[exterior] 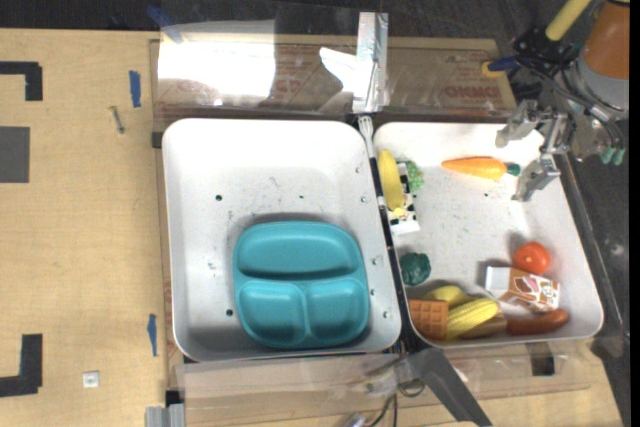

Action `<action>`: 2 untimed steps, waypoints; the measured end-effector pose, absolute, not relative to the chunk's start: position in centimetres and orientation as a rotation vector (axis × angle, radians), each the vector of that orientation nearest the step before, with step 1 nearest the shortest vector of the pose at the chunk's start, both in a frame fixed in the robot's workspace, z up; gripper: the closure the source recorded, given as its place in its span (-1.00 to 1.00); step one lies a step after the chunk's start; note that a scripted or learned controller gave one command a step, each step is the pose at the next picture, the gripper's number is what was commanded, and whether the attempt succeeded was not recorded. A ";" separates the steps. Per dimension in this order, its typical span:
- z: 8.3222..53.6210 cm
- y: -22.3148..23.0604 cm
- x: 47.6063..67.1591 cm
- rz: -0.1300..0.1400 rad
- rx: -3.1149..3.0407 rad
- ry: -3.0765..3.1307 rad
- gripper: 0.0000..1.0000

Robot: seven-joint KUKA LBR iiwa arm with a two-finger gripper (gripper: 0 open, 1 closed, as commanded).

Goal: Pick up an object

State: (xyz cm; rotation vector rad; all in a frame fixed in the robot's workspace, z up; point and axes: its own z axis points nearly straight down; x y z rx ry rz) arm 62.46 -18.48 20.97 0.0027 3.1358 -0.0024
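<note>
The right bin [580,245] holds toy food: an orange carrot [474,168] near the back, a yellow banana [389,179] along the left wall, a red tomato [531,256], a small printed box [530,291], a waffle piece [428,316], a yellow corn piece [470,316], a brown sausage [537,321] and a dark green piece [414,267]. My gripper [530,151] hangs over the bin's back right corner, just right of the carrot tip. Its fingers stand apart with nothing between them.
The left bin [200,175] carries a teal divided tray [300,283]. A clear plastic wall [370,60] rises behind both bins. Wooden bench surface [70,245] lies to the left. The arm with its orange band [610,45] and cables crowds the upper right.
</note>
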 end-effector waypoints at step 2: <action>9.8 -18.4 51.0 -0.023 0.032 3.086 -1.00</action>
